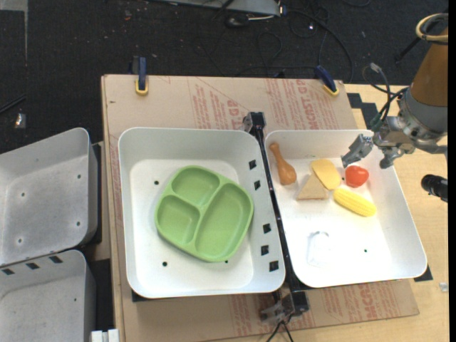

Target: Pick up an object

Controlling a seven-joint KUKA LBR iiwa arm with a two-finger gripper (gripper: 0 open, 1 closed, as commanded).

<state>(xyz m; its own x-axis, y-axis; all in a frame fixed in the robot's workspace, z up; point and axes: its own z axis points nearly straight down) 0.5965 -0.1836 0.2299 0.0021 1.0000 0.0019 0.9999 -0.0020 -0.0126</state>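
Plate (204, 213): green, three wells, in left bin (135, 191).
Corn (355, 202): right bin (399, 255), 4 o'clock of cheese (326, 173).
Tomato (356, 175): red, 12 o'clock of corn.
Drumstick (282, 165): far-left of right bin.
Gripper (370, 153): fingers spread, gripping nothing, just above tomato.

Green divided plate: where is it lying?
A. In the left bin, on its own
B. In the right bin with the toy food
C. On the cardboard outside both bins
A: the green divided plate lies alone on the floor of the left bin, across the divider from the toy food.
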